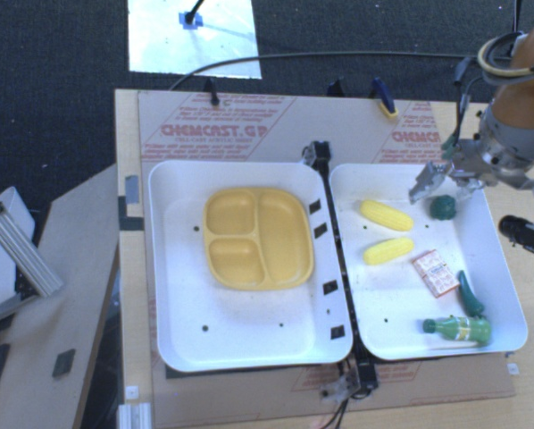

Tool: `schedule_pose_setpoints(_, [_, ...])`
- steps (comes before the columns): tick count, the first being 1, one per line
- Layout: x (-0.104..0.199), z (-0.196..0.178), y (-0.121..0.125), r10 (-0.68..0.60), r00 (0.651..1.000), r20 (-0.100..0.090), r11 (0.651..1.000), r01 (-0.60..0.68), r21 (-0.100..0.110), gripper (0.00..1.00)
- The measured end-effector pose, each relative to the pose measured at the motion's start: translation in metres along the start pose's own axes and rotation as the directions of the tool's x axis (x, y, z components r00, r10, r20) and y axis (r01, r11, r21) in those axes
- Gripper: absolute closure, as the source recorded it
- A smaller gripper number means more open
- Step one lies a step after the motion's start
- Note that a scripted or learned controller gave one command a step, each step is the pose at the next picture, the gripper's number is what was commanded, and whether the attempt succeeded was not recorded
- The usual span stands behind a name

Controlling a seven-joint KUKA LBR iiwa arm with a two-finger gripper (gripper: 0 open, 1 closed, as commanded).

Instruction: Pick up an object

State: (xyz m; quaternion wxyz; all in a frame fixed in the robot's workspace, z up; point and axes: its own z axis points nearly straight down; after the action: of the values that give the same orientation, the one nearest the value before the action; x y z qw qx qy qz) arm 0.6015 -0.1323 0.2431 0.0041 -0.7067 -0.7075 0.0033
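Note:
My gripper (pixel 446 189) hangs over the far right corner of the right bin (pixel 508 280), open, with its fingers spread. A dark green round object (pixel 443 207) lies on the bin floor just below and between the fingertips, not gripped. Two yellow corn cobs (pixel 385 214) (pixel 388 250) lie to its left, near the middle of the bin. A red and white packet (pixel 435 273), a dark green handle-shaped piece (pixel 470 296) and a green bottle (pixel 459 329) lie toward the bin's near right side.
The left bin (pixel 173 311) holds a yellow divided plate (pixel 256 238). A black hinged divider (pixel 331 257) runs between the bins. A blue clip (pixel 385 98) sits on the board behind. Cables hang by the arm at the right.

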Motion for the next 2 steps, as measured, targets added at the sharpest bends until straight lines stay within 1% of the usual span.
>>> schedule_pose_setpoints(1, [0.0, -0.007, 0.002, -0.002, 1.0, 0.002, 1.0, 0.002, -0.012, 0.0])
schedule_pose_setpoints(2, [-0.009, 0.045, 0.006, 0.0, 1.0, 0.002, 1.0, 0.0, -0.009, 0.0])
